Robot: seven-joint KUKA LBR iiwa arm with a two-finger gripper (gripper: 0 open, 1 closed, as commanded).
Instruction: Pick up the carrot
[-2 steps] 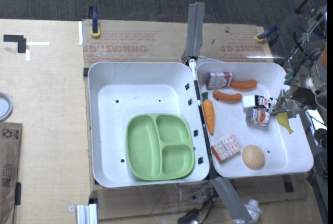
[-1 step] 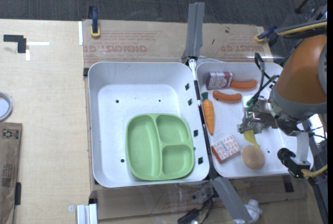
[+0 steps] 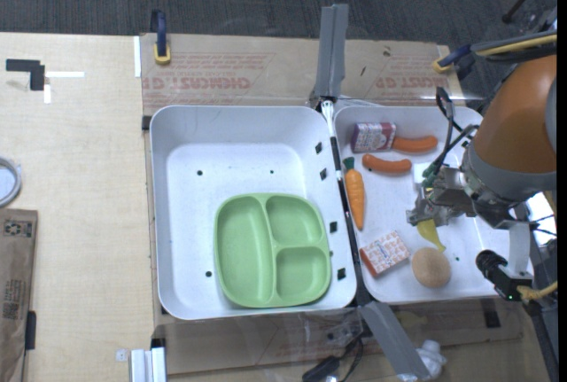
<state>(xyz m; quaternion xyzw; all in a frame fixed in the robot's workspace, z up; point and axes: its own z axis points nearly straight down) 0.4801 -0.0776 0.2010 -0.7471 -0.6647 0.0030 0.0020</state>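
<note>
The carrot (image 3: 355,196) is orange with a small green top and lies lengthwise along the left wall of the right bin (image 3: 403,287). My gripper (image 3: 425,214) hangs over the right part of that bin, well to the right of the carrot, just above a yellow banana-like piece (image 3: 431,235). Nothing shows between the fingers, and the wrist hides how they stand.
In the right bin lie two sausages (image 3: 387,164) (image 3: 415,143), a purple carton (image 3: 372,136), a red-and-white box (image 3: 384,253) and a tan potato (image 3: 431,267). The left bin (image 3: 177,194) holds a green divided plate (image 3: 272,249). The arm's orange band (image 3: 524,119) overhangs the right bin's far edge.
</note>
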